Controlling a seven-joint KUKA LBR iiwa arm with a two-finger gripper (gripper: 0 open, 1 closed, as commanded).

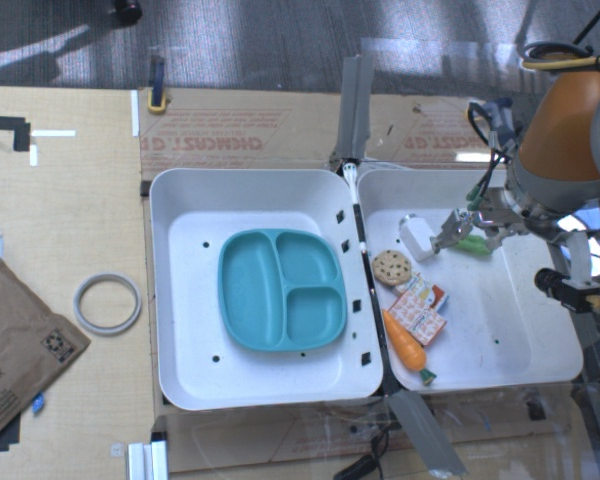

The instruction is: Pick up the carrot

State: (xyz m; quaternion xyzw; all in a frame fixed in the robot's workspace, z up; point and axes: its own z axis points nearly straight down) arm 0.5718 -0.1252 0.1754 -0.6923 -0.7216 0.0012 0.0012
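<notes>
Carrot (405,343) first, since it lies nearest the camera: it rests on the floor of the right bin (500,353), hard against the divider between the two bins, close to the bin's front left corner. Its long axis runs slantwise, the thick orange end pointing up and left toward the divider, the narrow end with its small green tip pointing down and right toward the front rim. Just behind it, touching or nearly so, sits a small red-and-white carton (420,310), and behind that a round cookie (391,267). The left bin (180,298) holds a teal divided plate (282,289), well apart from the carrot.

Farther back in the right bin, the gripper (452,236) hangs low over the rear part of the floor, beside a white object (417,234) and a green item (477,245) lying right at the wrist. Whether its jaws are spread or closed I cannot tell from here, nor whether the green item is gripped or only lies beneath it; the carrot is plainly not in its hold.

What the coming move turns on, in my judgement: the carrot lies from the gripper toward the camera and to the left, past cookie and carton. The arm would need to travel that way and probably close across the slanted axis.
</notes>
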